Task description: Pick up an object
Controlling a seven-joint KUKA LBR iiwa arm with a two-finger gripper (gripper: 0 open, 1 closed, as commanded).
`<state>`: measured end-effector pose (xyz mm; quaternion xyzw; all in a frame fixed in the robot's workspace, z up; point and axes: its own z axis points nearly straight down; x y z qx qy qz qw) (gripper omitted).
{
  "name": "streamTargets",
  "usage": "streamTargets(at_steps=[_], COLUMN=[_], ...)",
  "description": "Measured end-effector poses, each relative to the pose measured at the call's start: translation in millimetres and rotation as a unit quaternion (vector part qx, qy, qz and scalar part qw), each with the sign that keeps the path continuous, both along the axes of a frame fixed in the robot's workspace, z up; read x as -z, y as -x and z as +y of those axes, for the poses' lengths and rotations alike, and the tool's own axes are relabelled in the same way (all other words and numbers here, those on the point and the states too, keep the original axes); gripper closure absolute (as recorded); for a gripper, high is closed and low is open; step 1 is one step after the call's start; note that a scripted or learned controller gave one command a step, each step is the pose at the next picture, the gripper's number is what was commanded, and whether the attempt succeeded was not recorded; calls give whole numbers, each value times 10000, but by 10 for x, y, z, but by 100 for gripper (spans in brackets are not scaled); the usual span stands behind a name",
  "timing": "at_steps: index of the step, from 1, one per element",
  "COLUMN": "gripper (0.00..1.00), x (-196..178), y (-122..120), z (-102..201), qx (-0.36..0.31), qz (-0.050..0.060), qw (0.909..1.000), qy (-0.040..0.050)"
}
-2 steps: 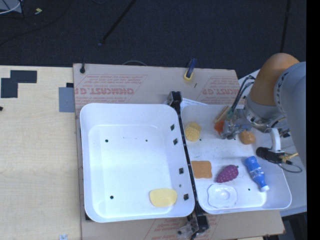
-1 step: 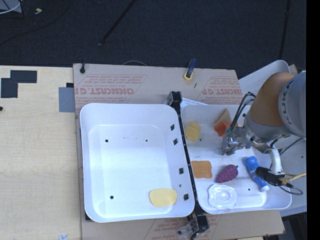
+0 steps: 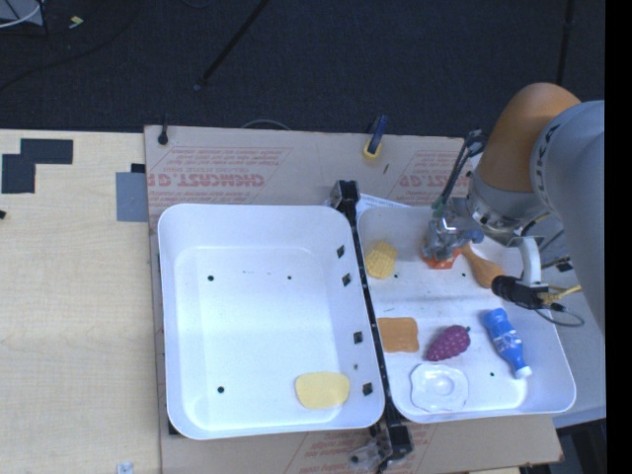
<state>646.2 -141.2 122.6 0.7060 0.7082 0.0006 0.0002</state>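
Two white bins sit on the tabletop (image 3: 79, 294). Over the right bin (image 3: 553, 388), the gripper (image 3: 441, 248) touches an orange object (image 3: 440, 259); whether it grips cannot be told.

Counted on the bench: two shallow white bins, left bin (image 3: 183, 265) and right bin (image 3: 553, 388). In the left, one thing, a pale yellow flat piece (image 3: 322, 390). In the right, seven: one yellow waffle-like piece (image 3: 381, 260), one orange-brown toast slice (image 3: 399, 334), one purple grape bunch (image 3: 448, 343), one blue bottle (image 3: 505, 340), one white fried-egg shape (image 3: 438, 386), one red-orange item (image 3: 440, 258), one tan-orange piece (image 3: 483, 265). One arm, one gripper (image 3: 441, 237).
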Motion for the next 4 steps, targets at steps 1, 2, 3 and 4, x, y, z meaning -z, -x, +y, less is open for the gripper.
streamTargets(at_steps=[1,2,3,4], gripper=[100,100,100,100], x=[374,352,120,323], y=[155,850,443,1172], z=[377,390,464,534], qx=[7,27,11,27], qz=[34,36,-6,-24], qw=[10000,10000,10000,10000], qy=[-8,-4,2,6])
